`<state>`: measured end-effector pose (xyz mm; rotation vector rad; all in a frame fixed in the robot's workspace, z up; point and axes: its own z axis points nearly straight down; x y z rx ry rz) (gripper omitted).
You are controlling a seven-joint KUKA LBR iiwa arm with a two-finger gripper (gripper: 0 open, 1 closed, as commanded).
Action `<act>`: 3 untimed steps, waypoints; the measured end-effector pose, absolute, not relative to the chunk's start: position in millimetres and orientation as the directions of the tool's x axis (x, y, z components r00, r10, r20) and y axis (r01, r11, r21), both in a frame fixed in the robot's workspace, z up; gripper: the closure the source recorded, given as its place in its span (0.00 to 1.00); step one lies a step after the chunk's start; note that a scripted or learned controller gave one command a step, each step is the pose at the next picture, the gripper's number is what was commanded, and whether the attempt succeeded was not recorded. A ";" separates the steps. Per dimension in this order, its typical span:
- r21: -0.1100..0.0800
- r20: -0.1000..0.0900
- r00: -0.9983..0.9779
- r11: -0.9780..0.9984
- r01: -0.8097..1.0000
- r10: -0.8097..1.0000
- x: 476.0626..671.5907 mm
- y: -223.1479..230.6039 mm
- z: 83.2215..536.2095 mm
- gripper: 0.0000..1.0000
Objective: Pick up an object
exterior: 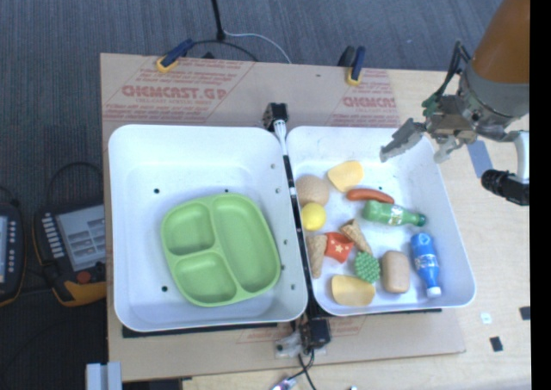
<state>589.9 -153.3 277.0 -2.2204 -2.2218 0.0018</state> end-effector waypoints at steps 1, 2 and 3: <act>-0.005 0.000 0.103 -0.103 0.995 0.995 578.4 -159.6 130.0 0.00; 0.006 -0.002 -0.378 0.378 0.926 0.926 568.4 -202.7 90.4 0.00; 0.015 -0.013 -0.376 0.377 0.926 0.926 571.3 -204.9 102.9 1.00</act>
